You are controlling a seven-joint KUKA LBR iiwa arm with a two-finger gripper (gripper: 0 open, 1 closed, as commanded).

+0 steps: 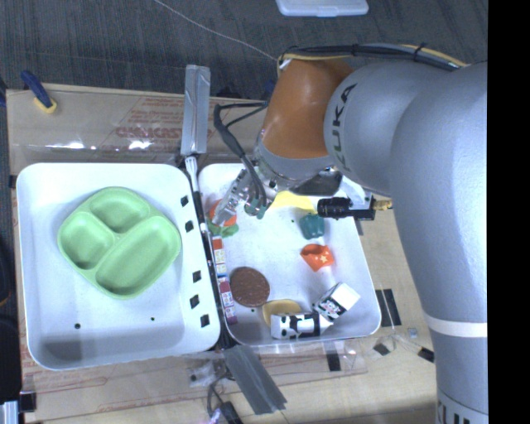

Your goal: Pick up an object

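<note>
Wooden bench bears left bin and right bin; pincer above latter, grip unclear.

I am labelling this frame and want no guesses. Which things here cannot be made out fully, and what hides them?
All in the camera view.
- The yellow thing: far end runs under the arm.
- The orange-and-green thing: partly covered by the gripper.
- The right bin: far right corner behind the arm.
- The white box: print too small to read.
- The white thing at the top edge: cut off.
</note>
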